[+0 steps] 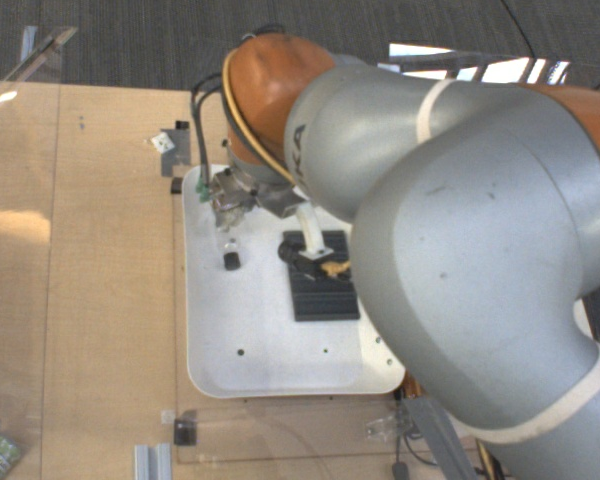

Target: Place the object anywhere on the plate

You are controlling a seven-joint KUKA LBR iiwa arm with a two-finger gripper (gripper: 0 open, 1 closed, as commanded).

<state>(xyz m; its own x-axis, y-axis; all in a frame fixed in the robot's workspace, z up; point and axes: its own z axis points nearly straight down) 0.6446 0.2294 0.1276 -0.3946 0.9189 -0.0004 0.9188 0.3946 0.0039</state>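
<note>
far left of the fingers: bare bench [90, 268], pale wood, nothing of the task on it.

next, nearer the fingers: the white bin [270, 358], its floor mostly bare.

the fingers [228, 238] hang over the bin's upper left part, pointing down at its floor. we cannot tell how far apart they stand; they are too small and pale against the white. we see nothing between them.

just past the fingertips, toward the bin's near side: a small black object [231, 260] on the bin floor. we take it for the task's thing. whether the tips touch it we cannot tell.

right of the fingers: the grey arm [460, 228] bulks over the rest of the scene, so we cannot place the plate from here.

our reading: the pick is in hand, with nothing carried and placing not begun. the next move calls for a straight descent so the tips straddle the object, a firm close, a clean lift, and only then travel to the plate. the object is small, so a slight offset could nudge it aside.
</note>
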